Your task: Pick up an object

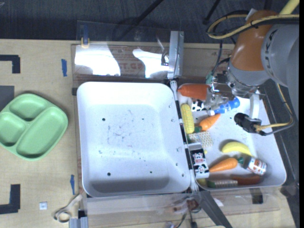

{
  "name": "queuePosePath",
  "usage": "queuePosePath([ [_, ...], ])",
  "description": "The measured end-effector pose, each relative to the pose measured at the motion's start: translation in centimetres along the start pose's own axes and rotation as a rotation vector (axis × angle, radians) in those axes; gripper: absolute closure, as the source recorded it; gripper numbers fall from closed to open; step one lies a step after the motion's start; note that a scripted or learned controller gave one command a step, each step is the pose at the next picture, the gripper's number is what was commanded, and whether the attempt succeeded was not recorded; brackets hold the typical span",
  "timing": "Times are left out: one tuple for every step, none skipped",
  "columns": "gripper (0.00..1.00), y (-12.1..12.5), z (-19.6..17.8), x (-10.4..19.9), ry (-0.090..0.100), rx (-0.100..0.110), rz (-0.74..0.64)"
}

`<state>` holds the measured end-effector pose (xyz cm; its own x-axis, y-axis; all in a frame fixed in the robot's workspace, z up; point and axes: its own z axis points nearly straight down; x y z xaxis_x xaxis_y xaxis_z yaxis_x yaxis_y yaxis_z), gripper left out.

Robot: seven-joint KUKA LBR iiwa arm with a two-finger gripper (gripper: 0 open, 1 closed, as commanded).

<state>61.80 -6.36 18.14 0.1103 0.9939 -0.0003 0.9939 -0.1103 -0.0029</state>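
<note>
The right bin (274, 152) holds many small objects. My gripper (212, 98) hangs low over the bin's far left part, just above a blue bottle (228, 105) and an orange carrot (209, 122). A red-orange piece (192, 90) lies just left of the gripper, with a small black-and-white cow figure (197, 107) below it. A yellow corn cob (187, 118) lies along the bin's left wall. Toward the front lie a banana (236, 147), a second carrot (223, 164), a small can (257, 166) and a dark red sausage (233, 180).
The left bin (128, 137) stands beside the right one, with a clear divider between them. A green sectioned plate (31, 126) sits on the bench at far left. A black-and-white box (199, 158) lies by the right bin's left wall. Yellow cables loop off the arm (266, 42).
</note>
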Motion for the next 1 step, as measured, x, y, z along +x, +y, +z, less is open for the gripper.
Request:
queuePosePath([
  [1.0, -1.41, 0.06, 11.95, -0.001, 0.002, 0.216],
])
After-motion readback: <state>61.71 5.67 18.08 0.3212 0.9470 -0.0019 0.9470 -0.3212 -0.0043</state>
